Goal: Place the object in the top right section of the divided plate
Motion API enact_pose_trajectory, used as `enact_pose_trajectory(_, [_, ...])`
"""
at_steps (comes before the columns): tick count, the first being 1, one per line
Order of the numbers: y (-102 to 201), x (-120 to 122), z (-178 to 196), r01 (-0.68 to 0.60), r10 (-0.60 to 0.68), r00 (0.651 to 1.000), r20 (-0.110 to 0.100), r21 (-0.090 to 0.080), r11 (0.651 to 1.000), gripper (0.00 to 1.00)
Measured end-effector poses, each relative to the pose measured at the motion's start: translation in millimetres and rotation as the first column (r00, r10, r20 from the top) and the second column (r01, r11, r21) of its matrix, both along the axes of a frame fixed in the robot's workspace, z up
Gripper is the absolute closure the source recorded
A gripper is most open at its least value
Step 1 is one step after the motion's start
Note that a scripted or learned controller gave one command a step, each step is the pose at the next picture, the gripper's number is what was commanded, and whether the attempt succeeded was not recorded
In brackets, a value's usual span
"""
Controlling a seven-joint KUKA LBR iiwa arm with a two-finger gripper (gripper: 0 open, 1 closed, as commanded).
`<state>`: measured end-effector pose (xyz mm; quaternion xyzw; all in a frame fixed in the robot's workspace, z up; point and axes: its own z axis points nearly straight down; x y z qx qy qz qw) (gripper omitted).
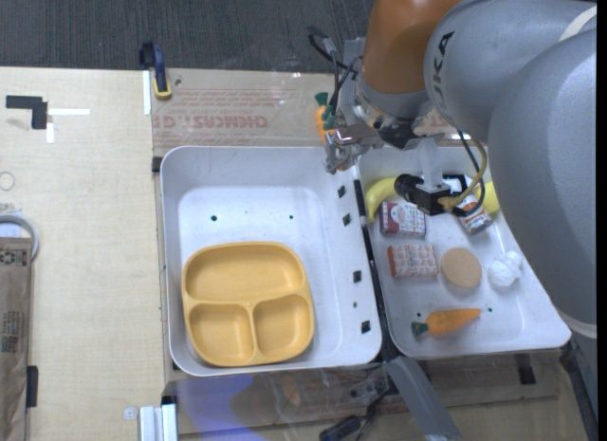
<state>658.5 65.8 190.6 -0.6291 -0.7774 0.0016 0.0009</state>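
Grey arm [512,98] with orange band, entering from the right and covering the upper right of the view; its gripper [338,150] hangs over the far rim where the two bins meet, and whether it is spread or closed cannot be told, nor is anything seen held in it. Left white bin [247,192], holding the yellow divided plate [248,303] near its front edge, all three sections bare. Right white bin [531,321], holding the loose objects: a banana [377,192] at the far side, partly under a black part of the arm; a red-and-white carton [403,219]; a patterned packet [413,261]; a tan round disc [462,267]; a toy carrot [446,321] near the front; a small white crumpled piece [505,268] beside the disc
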Motion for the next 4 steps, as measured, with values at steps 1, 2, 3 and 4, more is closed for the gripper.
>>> enact_pose_trajectory(1, [27,-15,11,0.117,-0.117,0.993,0.000,0.000,0.993,1.00])
enact_pose_trajectory(2, [28,0,0,0.003,-0.003,1.000,0.002,-0.001,1.000,1.00])
enact_pose_trajectory(3, [28,0,0,0.003,-0.003,1.000,0.002,-0.001,1.000,0.00])
enact_pose_trajectory(4, [47,1,68,-0.322,0.322,0.947,0.004,0.000,0.947,0.00])
